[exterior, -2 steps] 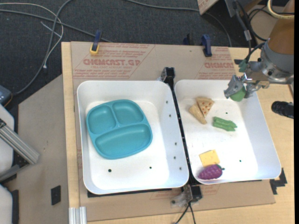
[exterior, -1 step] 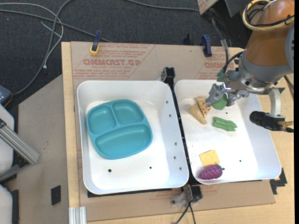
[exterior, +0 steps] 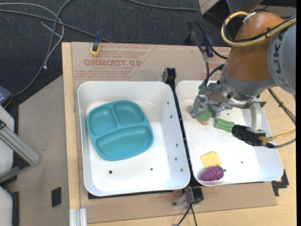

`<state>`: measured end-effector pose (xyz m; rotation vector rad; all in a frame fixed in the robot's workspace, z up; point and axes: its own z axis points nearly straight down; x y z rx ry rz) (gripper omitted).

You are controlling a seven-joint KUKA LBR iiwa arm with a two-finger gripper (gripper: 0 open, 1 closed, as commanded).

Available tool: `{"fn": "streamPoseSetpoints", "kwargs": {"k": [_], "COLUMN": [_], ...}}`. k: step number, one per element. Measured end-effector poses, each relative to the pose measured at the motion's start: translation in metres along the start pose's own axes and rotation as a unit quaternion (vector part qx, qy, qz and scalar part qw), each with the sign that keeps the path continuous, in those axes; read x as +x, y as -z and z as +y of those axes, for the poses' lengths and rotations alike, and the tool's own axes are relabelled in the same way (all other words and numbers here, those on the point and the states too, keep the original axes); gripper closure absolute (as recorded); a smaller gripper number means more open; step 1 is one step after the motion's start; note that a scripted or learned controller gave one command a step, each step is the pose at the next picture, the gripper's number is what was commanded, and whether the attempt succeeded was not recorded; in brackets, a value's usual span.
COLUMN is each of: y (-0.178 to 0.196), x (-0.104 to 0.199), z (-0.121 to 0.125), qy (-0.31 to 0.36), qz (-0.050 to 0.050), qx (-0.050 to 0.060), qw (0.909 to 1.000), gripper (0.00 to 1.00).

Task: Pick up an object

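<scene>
The claw [exterior: 203,111], its grip impossible to judge, sits low over a small tan-and-green piece [exterior: 204,122] in the right bin [exterior: 273,168], placed for a pick.

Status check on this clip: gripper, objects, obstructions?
Gripper low in right white bin, over a small tan piece; grasp unconfirmed. Green block beside it. Yellow block, purple grape cluster apart, unobstructed.
</scene>
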<state>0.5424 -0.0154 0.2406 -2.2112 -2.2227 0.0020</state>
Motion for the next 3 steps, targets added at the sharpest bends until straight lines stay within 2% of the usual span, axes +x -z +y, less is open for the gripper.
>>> {"fn": "streamPoseSetpoints", "kwargs": {"k": [1,2,3], "y": [0.005,0.004,0.004], "x": [0.049,0.099,0.096], "z": [-0.013,-0.036,-0.035], "qy": [0.000,0.000,-0.002], "qz": [0.000,0.000,-0.001], "qx": [-0.001,0.000,-0.001], "qw": [1.0000,1.0000,1.0000], "gripper": [1.00,1.00,0.00]}}
